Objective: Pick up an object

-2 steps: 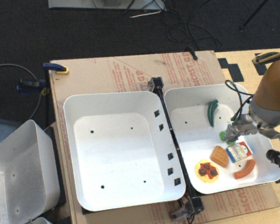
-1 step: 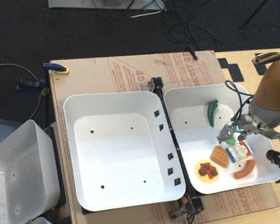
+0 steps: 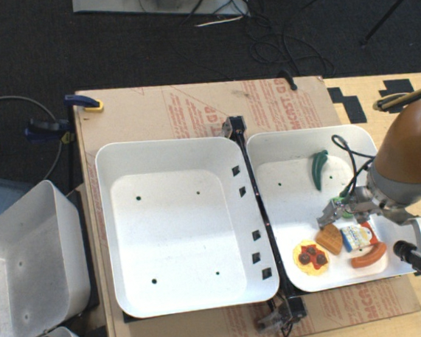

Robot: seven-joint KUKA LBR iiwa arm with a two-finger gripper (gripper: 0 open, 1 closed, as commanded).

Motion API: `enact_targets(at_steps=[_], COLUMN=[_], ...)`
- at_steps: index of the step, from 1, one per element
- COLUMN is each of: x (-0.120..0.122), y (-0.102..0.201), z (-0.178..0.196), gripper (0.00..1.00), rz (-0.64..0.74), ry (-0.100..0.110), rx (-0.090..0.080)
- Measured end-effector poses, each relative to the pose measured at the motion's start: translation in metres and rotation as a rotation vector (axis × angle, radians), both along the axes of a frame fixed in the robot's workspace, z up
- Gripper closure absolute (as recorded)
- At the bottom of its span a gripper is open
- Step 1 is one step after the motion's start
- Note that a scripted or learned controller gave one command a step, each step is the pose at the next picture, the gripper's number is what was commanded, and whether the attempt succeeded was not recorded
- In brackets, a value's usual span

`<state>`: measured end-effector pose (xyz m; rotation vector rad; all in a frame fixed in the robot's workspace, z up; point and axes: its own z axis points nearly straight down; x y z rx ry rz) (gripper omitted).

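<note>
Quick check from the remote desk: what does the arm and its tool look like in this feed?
The arm is a thick rounded body, orange-brown above and grey below. A black cable loops off it over the right bin. The tool is a small grey metal assembly with a touch of green on it, too blurred for finer detail.

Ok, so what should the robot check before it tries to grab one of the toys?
1. Toys are within reach in the right bin: ok.
2. Gripper is above the toy cluster, near the brown toy: ok.
3. A toy is already between the fingers: cannot tell.
4. Brown toy has free space around it: not ok, the pizza toy and white carton crowd it.
5. Green toy lies alone, an easier pick: ok.
6. Black cable stays clear of the toys: cannot tell.
</note>
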<state>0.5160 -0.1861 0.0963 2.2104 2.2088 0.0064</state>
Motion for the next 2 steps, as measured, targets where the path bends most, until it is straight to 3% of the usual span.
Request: enact_targets(at_steps=[1,2], x=[0.01,0.047], y=[-0.01,-0.037], z=[-0.004,-0.004], gripper=[0.0,0.0], rz=[0.0,0.004], ry=[0.013,0.01], rx=[0.008,0.006])
